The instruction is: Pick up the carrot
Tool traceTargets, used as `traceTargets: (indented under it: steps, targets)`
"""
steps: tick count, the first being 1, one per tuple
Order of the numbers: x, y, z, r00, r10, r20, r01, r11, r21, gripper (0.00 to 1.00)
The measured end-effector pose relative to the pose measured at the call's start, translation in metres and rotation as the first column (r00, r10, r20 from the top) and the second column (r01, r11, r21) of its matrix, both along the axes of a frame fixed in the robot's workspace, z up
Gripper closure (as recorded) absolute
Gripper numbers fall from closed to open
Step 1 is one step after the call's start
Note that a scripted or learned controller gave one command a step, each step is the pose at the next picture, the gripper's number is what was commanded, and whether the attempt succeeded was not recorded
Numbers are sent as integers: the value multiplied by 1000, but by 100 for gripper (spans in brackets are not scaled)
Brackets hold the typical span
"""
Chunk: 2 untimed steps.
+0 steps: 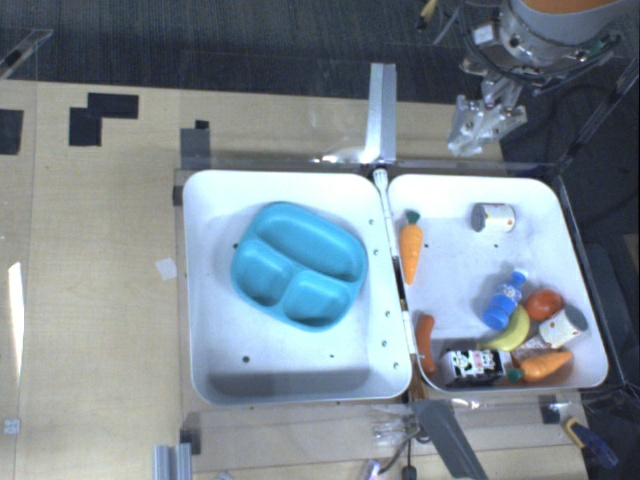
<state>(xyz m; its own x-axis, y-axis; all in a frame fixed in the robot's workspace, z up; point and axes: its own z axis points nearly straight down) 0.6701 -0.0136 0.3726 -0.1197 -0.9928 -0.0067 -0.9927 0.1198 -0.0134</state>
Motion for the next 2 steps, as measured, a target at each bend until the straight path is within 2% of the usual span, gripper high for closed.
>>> traceTargets:
  steps: [1, 2]
  targets:
    - [-17, -64, -85, 972, 234, -8, -234, 972, -3, 100]
    - [-30, -120, -127, 884, 468, -8, -468, 884, -6, 100]
